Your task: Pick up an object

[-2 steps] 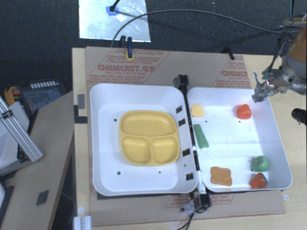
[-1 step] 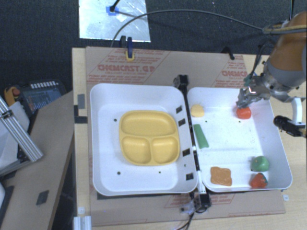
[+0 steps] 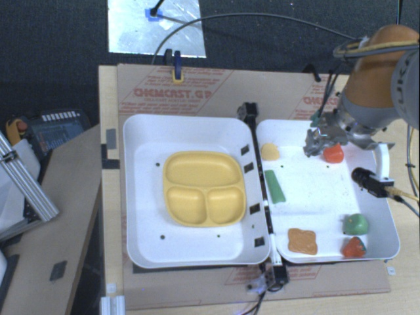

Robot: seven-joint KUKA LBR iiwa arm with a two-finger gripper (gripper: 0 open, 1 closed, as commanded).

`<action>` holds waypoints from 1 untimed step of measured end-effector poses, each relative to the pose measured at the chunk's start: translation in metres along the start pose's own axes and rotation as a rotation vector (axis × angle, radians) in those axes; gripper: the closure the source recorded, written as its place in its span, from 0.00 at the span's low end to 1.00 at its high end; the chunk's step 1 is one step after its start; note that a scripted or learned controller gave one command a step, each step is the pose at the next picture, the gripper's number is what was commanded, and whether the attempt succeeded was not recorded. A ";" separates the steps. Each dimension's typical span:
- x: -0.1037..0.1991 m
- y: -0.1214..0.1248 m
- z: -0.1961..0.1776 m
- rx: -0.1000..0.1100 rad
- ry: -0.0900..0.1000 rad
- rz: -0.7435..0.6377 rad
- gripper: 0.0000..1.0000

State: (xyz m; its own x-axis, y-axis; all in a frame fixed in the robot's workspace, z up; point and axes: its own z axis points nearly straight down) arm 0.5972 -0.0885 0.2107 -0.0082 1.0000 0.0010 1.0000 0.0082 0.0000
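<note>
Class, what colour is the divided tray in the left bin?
Yellow, seen in the camera view: divided tray.

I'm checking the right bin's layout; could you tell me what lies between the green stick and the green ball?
In the camera view, only bare white bin floor separates the green stick from the green ball.

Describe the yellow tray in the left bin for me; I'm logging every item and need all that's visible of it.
The yellow tray is a rounded rectangle that looks like moulded plastic, pale mustard in colour. Raised ridges split it into three compartments: one wide one along the far side, two smaller ones side by side nearer the camera. It lies flat, open side up, roughly in the middle of the left bin, resting on its white floor. Nothing lies in it, and no other object touches it.
</note>
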 end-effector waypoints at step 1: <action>0.056 -0.015 0.006 0.000 0.000 -0.001 1.00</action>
State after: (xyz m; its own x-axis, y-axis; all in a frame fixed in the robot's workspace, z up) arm 0.5821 -0.0323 0.2048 -0.0089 1.0000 0.0014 1.0000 0.0089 0.0004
